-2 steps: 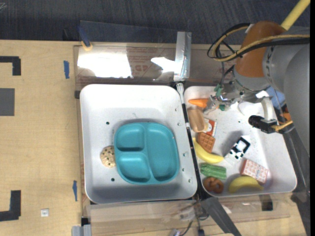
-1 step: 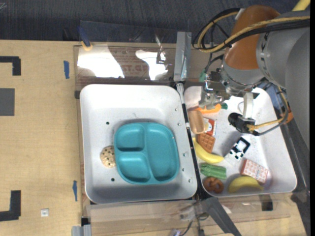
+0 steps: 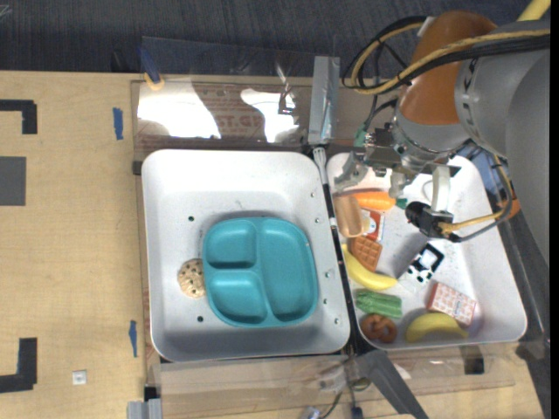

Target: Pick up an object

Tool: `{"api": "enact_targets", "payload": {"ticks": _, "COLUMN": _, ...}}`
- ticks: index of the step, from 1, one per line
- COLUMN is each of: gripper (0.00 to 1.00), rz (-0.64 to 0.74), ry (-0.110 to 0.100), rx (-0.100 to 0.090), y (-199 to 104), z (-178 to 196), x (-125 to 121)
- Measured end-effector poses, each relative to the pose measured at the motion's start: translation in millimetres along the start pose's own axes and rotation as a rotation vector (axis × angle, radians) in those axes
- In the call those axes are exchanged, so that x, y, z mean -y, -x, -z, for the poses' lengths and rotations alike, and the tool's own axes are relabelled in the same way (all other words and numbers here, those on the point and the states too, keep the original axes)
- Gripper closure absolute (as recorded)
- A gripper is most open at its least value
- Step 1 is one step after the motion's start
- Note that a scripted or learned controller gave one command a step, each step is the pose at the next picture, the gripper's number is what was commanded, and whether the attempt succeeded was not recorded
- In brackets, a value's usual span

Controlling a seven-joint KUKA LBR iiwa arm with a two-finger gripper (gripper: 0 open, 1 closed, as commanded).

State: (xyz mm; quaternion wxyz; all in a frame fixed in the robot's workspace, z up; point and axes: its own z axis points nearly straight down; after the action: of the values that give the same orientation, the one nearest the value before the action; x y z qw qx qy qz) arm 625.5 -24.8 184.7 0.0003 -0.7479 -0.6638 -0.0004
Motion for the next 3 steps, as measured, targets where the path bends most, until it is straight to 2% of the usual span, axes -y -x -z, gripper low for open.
{"api": "enact_targets", "payload": {"ticks": 1, "gripper": 0.00, "rz": 0.032, "ry": 0.006, "rx": 0.001, "y": 59.3, "z": -87.0, "x": -11.4}}
{"api": "enact_targets", "payload": {"ticks": 2, "gripper": 0.00, "rz": 0.080, "ry": 0.016, "rx": 0.001, "y": 98.6, "z": -91.0, "x": 53.1}}
{"api": "enact_targets", "payload": {"ticks": 3, "gripper": 0.00, "rz": 0.195, "ry": 0.022, "rx": 0.002, "y": 100.8, "z": -90.6, "x": 128.3}}
